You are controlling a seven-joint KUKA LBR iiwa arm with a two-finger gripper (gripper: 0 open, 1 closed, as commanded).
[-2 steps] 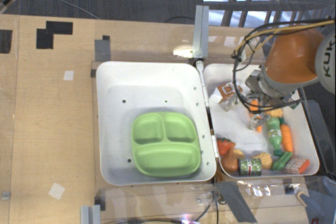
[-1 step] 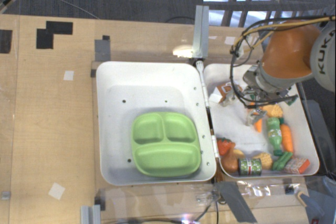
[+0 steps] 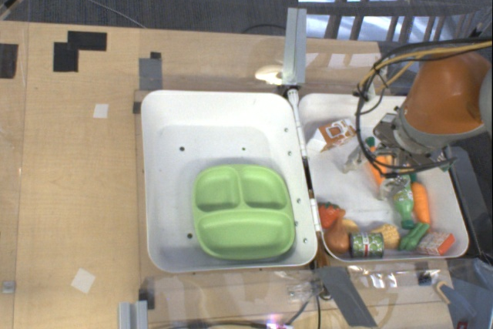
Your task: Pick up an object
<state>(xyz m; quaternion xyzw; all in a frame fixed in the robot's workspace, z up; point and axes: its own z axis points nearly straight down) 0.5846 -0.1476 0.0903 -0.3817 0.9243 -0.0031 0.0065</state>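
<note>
Presently, two white bins are sitting side by side on the wooden bench.

Left bin: holding one green divided plate, lying flat toward the near side, three compartments facing up.

Right bin: holding a cluster of small toy foods. A brown-and-white packet is lying near the far left corner. An orange carrot and a green vegetable piece are lying just beside each other toward the right wall. A green-labelled can is resting on its side along the near wall, with a red-and-orange piece to its left and a red-and-white box in the near right corner.

Arm: reaching in from the right, its orange band hanging over the right bin's far right part. Gripper: pointing down among the toys, close above the carrot; whether anything is sitting in it cannot be told.
</note>
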